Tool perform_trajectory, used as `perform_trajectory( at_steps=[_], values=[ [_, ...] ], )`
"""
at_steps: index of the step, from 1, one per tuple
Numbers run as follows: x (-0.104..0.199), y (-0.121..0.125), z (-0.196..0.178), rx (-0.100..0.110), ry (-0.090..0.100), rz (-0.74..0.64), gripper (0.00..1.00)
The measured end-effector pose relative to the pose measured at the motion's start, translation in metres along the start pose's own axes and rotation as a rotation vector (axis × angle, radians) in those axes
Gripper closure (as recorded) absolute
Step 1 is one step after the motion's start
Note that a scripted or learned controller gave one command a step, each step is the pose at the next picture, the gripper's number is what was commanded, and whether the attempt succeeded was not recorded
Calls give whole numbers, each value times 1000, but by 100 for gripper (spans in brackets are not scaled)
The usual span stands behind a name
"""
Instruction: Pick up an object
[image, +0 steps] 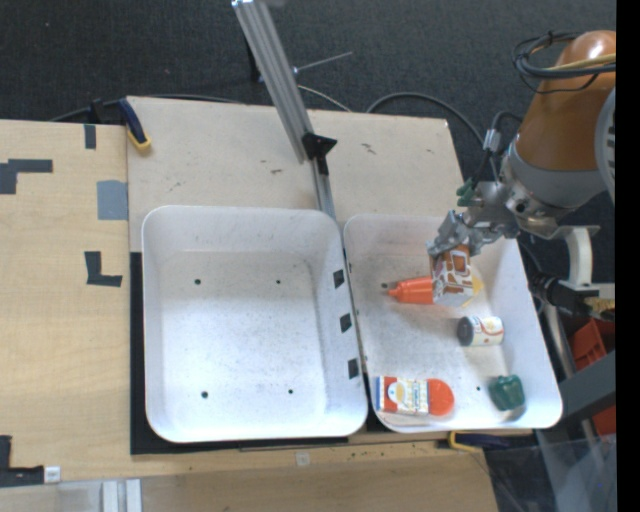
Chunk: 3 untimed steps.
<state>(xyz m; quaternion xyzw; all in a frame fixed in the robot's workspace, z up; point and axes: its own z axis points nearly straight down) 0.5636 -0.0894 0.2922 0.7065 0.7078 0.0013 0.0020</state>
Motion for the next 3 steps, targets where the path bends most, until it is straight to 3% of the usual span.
perform_trajectory(
  at_steps=[3],
  values=[
    [174,-25,36,8,2,-6,100]
  ],
)
